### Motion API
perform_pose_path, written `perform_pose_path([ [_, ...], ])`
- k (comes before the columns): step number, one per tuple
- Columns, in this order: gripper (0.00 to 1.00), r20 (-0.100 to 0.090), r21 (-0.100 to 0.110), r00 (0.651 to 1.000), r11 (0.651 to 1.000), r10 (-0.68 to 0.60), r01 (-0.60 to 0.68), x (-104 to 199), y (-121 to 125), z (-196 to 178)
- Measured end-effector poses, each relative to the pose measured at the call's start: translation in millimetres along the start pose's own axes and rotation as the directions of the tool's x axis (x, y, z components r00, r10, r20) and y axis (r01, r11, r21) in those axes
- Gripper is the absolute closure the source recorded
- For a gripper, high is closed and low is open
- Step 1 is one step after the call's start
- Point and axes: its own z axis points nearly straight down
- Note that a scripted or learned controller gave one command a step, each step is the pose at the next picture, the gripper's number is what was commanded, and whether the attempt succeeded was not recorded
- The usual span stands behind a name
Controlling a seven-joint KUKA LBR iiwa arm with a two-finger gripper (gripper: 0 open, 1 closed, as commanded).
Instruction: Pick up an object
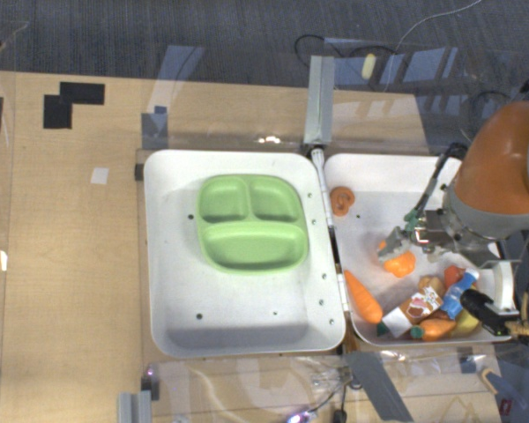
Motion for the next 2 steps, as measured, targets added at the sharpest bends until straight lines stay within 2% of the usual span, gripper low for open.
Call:
perform_pose_path([
  [1, 0.00, 0.002, -0.010, 0.995, 0.995, -0.102, 0.102, -30.4, 34.5, 88.4],
  [2, 1.00, 0.003, -0.016, 0.995, 0.995, -0.103, 0.103, -30.2, 36.6, 76.6],
])
